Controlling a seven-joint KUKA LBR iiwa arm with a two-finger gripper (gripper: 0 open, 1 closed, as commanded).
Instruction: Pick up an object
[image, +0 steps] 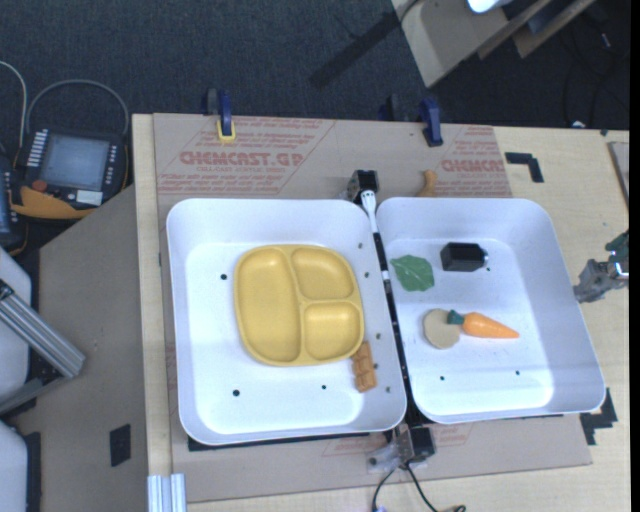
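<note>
Grey metal claw (603, 275) at the view's right edge

It shows as a small cluster of dull grey, silvery parts with darker shadowed recesses and a faint teal tint on top. Its outline is blocky and irregular; the picture is too blurred to make out screws, cables or markings.
</note>
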